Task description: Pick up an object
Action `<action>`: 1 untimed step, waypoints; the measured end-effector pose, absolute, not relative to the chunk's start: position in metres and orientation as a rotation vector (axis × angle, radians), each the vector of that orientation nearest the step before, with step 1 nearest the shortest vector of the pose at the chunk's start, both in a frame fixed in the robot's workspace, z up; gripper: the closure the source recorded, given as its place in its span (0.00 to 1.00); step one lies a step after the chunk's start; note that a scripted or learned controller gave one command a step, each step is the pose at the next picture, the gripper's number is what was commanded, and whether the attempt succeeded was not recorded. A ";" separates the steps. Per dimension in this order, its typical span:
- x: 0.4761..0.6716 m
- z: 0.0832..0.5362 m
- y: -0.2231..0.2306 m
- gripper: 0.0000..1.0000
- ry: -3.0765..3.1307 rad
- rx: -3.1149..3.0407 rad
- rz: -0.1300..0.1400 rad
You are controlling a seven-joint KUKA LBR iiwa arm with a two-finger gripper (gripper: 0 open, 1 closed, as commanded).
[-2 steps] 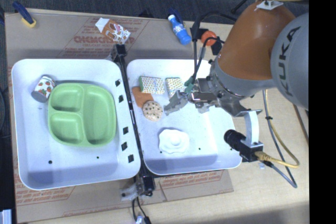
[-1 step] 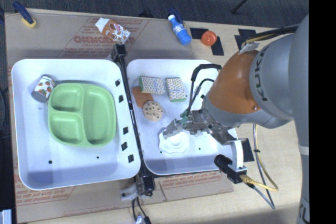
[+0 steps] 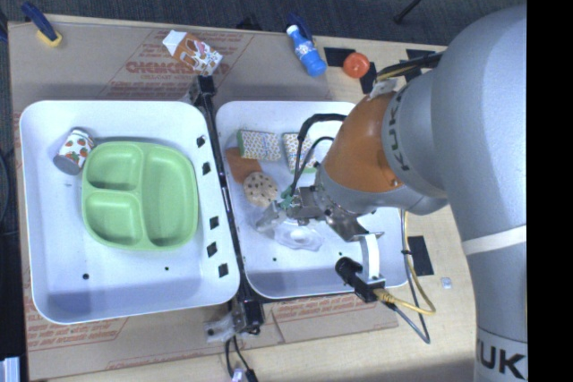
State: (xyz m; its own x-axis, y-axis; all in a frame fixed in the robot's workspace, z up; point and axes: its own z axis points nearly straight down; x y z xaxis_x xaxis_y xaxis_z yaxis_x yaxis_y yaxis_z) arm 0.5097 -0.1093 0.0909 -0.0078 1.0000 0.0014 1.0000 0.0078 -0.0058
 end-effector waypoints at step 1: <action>0.510 0.101 -0.109 1.00 -2.232 -2.202 0.007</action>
